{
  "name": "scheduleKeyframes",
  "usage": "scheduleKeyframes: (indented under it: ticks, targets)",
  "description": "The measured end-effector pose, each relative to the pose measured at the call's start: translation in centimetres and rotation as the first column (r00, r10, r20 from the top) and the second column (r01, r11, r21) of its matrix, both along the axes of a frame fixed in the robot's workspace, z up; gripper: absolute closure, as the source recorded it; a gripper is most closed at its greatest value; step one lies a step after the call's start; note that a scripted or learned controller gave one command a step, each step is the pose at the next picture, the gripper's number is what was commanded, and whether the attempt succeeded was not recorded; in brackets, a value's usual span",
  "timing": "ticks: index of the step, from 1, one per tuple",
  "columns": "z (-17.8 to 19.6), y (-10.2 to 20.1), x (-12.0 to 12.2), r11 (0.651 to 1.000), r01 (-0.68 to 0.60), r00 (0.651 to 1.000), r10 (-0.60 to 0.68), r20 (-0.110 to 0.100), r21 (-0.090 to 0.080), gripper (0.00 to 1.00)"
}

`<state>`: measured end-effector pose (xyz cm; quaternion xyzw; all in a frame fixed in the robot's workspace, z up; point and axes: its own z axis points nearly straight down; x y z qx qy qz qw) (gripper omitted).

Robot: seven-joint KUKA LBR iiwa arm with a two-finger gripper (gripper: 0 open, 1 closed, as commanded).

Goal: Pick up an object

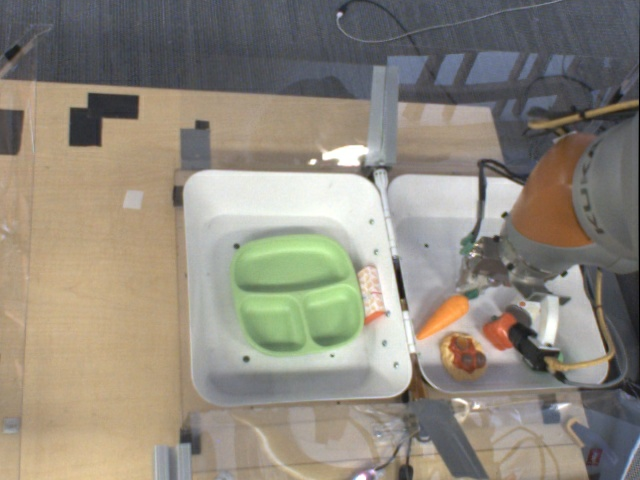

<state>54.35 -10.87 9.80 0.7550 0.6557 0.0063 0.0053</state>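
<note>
**Hovering claw in the right bin, close by the carrot**

Standing at the bench, I see the grey arm (590, 208) with its orange band reaching in from 3 o'clock over the right bin (430, 208). Its claw (478, 268) sits low near the middle of that bin. From this angle I cannot tell whether the claw is spread or pressed together, and I see nothing gripped in it.

An orange carrot (444, 316) lies at the claw's 7 o'clock, tilted, with its green stub end just beside the claw and its tip pointing toward 8 o'clock. I cannot tell whether the two touch.

A round toy food piece (464, 355) rests at the carrot's 5 o'clock, near the bin's front wall. A small red-orange piece (497, 330) lies at the claw's 5 o'clock.

In the left bin (210, 208) a green divided plate (295, 293) fills the middle. A small red-and-white packet (371, 293) lies at the plate's 3 o'clock, touching its edge.
</note>
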Motion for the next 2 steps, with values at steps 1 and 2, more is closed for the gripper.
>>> scheduleKeyframes:
  ticks: [1,2]
  targets:
    - [12.1,-0.2,3.7,0.986,-0.165,0.986,0.165,-0.015,-0.001,1.00]
    - [13.6,-1.5,-0.5,0.971,-0.238,0.971,0.238,-0.017,-0.001,1.00]
